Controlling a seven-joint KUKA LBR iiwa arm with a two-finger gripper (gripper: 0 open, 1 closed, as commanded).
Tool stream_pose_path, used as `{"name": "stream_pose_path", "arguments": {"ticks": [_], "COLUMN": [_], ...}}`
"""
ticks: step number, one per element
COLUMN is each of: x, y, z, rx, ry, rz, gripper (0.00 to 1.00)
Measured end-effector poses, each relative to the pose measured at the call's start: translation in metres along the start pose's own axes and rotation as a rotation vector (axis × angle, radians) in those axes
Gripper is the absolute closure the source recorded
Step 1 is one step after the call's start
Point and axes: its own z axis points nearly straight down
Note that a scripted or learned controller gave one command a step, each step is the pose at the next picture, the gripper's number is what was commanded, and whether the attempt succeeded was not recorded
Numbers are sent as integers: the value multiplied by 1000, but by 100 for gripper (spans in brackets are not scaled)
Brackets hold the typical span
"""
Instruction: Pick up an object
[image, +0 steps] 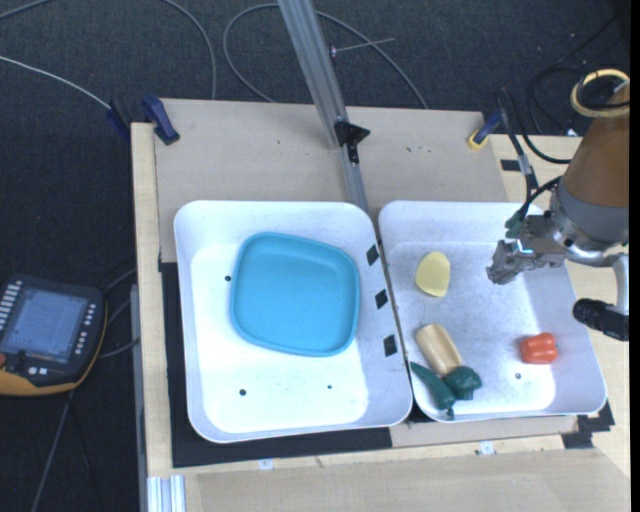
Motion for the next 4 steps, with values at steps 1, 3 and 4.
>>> {"name": "stream_pose_path", "arguments": {"ticks": [1, 3, 4], "x": [43, 152, 201], "y": [19, 54, 67], "z": [-10, -29, -18], "rx": [3, 3, 5], "ry": [2, 2, 1], "rz": [-4, -5, -3], "gripper": [100, 100, 100]}}
